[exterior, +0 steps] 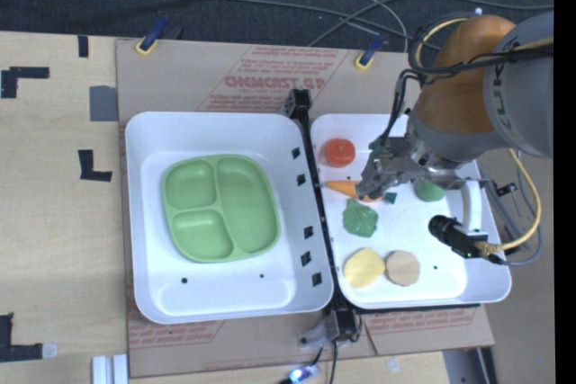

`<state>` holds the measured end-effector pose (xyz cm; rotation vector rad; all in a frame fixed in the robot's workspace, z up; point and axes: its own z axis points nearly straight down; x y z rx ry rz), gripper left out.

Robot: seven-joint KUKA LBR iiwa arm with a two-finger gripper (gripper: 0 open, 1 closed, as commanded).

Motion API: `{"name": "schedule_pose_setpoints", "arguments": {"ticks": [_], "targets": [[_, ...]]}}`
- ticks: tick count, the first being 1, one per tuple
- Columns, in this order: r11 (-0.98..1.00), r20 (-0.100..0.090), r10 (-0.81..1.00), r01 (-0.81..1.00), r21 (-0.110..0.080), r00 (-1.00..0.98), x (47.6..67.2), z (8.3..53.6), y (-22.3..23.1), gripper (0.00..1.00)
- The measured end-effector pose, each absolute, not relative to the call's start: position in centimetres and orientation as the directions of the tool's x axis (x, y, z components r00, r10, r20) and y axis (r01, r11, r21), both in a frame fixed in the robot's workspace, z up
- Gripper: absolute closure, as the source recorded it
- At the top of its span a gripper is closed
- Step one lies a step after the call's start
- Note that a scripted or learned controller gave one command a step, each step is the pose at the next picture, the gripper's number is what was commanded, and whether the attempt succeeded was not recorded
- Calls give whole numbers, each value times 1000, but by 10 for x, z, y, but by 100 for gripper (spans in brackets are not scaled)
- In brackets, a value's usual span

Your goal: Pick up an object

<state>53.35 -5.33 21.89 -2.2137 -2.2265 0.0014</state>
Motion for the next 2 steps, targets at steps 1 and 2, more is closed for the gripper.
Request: {"name": "schedule_pose_setpoints", "arguments": {"ticks": [1,2], "targets": [[7,1,1000,1000,0,-7,551,227,-1,100],[7,1,1000,1000,-2,-7,562,215,54,100]]}}
